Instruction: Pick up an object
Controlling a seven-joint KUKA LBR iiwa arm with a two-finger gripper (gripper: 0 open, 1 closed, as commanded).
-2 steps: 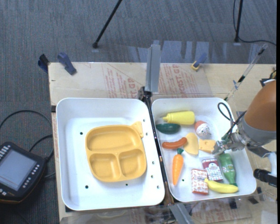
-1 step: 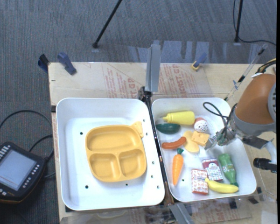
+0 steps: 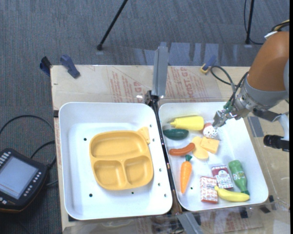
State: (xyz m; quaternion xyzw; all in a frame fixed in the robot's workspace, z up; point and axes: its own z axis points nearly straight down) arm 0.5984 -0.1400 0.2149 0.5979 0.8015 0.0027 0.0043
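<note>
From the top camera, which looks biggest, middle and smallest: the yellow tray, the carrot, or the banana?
1. Tray, by far the biggest.
2. Carrot and banana look about the same length; too close to rank.

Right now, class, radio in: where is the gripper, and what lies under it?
Gripper low over right bin. White die just below. Yellow bottle, cheese crowd it.

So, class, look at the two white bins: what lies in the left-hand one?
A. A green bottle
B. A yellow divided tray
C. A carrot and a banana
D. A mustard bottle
B. The yellow divided tray lies in the left bin, while the carrot, banana, green bottle and mustard bottle all lie in the right bin.
</note>
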